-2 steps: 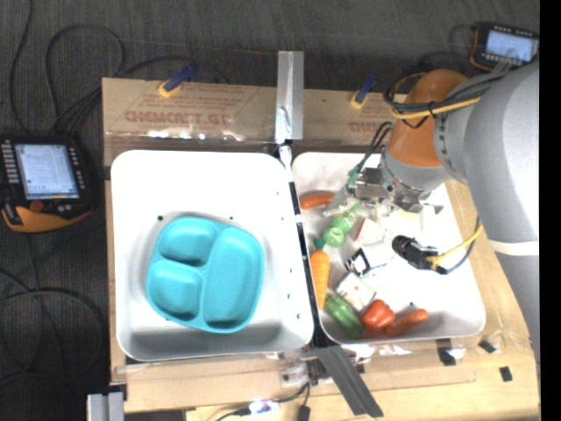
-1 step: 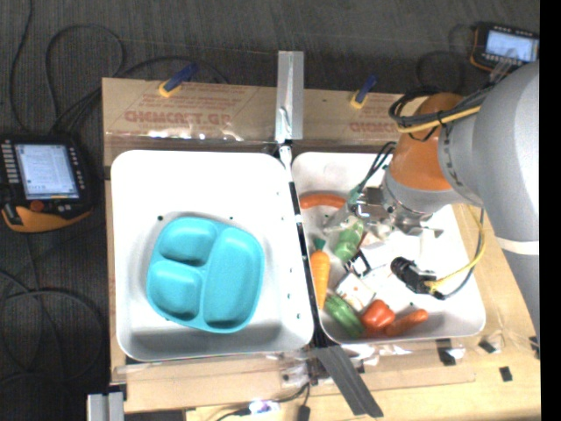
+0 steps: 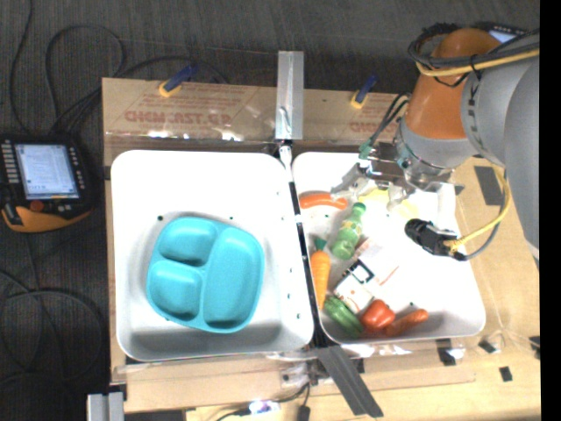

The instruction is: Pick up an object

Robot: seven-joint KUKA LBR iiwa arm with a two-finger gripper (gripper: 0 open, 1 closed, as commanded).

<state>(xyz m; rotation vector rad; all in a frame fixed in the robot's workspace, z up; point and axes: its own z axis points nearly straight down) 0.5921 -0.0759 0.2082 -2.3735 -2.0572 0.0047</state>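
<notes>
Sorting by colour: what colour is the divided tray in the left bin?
Turquoise blue, seen clearly in the camera view: the divided tray in the left bin.

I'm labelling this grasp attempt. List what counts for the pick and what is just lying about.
For the pick:
- end effector, at the right bin's far end
- green bottle
- carrot
- red pepper
- white carton

Lying about:
- blue divided tray in the left bin
- pendant on the floor

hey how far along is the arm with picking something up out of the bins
Done: the end effector is over the far part of the right bin. In hand: nothing visibly lifted; the green bottle, carrot and other items lie in that bin. Left: the grasp and lift. The left bin has a blue divided tray.
</notes>
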